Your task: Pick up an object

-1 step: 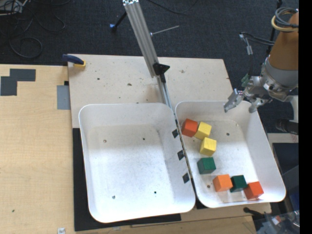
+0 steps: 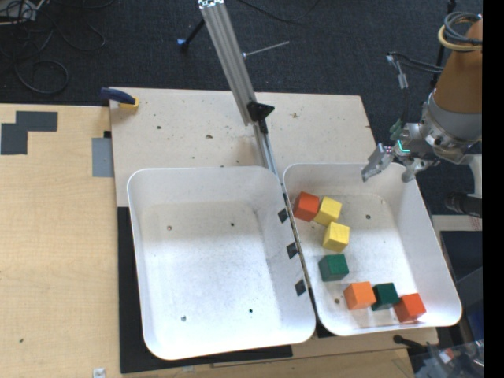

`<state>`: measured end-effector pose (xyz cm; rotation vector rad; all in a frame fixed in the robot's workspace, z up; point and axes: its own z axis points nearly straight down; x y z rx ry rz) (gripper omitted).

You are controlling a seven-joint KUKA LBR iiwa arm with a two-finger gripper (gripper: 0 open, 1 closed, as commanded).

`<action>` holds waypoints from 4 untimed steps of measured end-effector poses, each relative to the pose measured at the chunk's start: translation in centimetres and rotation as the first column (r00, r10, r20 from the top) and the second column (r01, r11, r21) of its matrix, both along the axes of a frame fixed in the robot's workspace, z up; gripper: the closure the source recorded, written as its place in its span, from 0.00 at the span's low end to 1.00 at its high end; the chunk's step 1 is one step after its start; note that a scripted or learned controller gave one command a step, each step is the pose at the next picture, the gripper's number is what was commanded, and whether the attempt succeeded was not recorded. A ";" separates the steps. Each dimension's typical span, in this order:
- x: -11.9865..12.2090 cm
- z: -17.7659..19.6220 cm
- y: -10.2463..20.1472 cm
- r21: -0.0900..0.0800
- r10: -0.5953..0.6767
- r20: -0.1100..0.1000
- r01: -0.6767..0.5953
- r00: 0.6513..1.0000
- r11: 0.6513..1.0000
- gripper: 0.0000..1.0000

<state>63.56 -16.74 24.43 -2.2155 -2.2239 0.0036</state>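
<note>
The right bin [image 2: 425, 235] holds several small blocks. An orange block [image 2: 307, 206] and a yellow block [image 2: 329, 209] touch near its back left, with a second yellow block [image 2: 336, 235] and a green block [image 2: 334, 267] just below them. Along the front lie an orange block [image 2: 360, 294], a dark green block [image 2: 386, 295] and a red-orange block [image 2: 409, 307]. My gripper [image 2: 391, 165] hangs open above the bin's back right edge, with nothing between its fingers, well to the right of the nearest blocks.
The left bin [image 2: 150, 290] stands beside the right one. A slanted aluminium bar [image 2: 233, 61] rises from a black clamp [image 2: 258, 112] behind the bins. A blue-and-yellow clamp [image 2: 120, 98] sits at the bench's back left corner.
</note>
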 end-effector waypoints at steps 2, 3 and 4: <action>0.1 -10.6 -0.8 0.001 -0.004 -0.006 0.004 1.000 1.000 0.00; 0.0 -15.6 -0.8 0.000 -0.006 0.001 0.006 1.000 1.000 0.00; 0.0 -14.4 -0.8 0.000 -0.009 0.002 0.009 1.000 1.000 1.00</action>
